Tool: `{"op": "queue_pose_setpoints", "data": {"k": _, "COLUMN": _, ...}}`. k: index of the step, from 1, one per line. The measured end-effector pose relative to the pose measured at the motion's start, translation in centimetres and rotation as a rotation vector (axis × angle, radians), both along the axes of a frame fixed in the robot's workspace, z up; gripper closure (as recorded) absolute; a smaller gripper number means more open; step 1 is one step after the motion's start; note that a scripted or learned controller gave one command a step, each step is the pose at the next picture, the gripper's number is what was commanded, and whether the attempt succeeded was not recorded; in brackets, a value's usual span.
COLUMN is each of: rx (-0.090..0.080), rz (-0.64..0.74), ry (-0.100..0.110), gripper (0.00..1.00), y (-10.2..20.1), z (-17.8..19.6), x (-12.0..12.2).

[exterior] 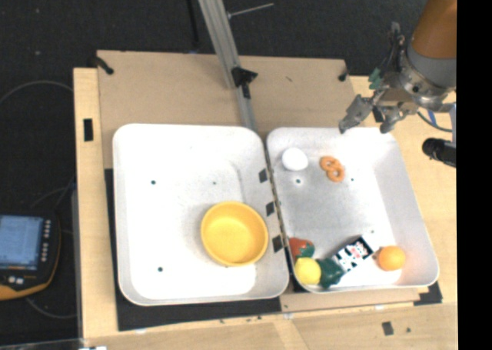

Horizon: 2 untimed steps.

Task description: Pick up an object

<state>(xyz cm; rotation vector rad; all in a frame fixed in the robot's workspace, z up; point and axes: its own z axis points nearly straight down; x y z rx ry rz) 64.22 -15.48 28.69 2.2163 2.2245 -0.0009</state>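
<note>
A: The gripper (pixel 367 118) hangs spread wide and empty over the right bin's (pixel 400 179) far rim.

B: Target?

A: The orange ball (pixel 390 258), near corner. Probably light, smooth, apt to roll; pinch across its middle.

Right bin (pixel 400 179) holds most candidates. White ball (pixel 294 159) near far left corner, just beside the divider. Orange pretzel (pixel 332 168) lying flat to its right, apart from it. Along near edge, left to right: red piece (pixel 300 248), yellow ball (pixel 307 270) touching green piece (pixel 332 272), black-and-white patterned block (pixel 354 253) tilted diagonally against the green piece, orange ball (pixel 390 258) just beside block, near right corner. Left bin (pixel 154 156) holds yellow bowl (pixel 234 233), upright, opening up, toward near right side.
</note>
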Motion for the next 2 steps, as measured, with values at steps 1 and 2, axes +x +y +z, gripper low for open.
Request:
{"op": "queue_pose_setpoints", "data": {"k": 1, "rx": -0.001, "rz": 0.000, "ry": 0.000, "gripper": 0.00, "y": 0.0, "z": 0.0, "x": 0.0}}
{"op": "queue_pose_setpoints", "data": {"k": 2, "rx": 0.000, "rz": -0.004, "ry": 0.005, "gripper": 0.00, "y": -0.5, "z": -6.2, "x": -0.4}}
